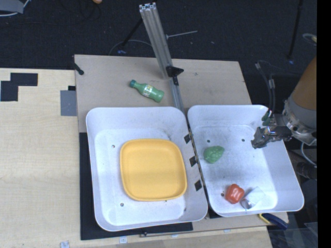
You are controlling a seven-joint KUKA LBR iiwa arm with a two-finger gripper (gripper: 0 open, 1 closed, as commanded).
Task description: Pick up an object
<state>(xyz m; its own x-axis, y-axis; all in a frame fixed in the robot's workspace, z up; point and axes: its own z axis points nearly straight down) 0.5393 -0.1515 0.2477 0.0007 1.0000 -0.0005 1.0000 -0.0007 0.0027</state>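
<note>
Brightness: even and moderate, with the two shallow white plastic bins (103,123) the brightest areas.
Floor: dark, detail lost beyond the pale wooden surface (212,81).
Shadows: soft, a faint one under the hand (260,138) on the bin floor.
Glare: mild sheen on the square yellow plastic plate (153,169), far from the hand.
Sharpness: slightly soft and grainy throughout; the hand's outline is blurred.

hand (260,138) over right bin (282,164) edge | green object (213,154), red object (234,193) inside | yellow plate (153,169) left bin (101,138)
</note>
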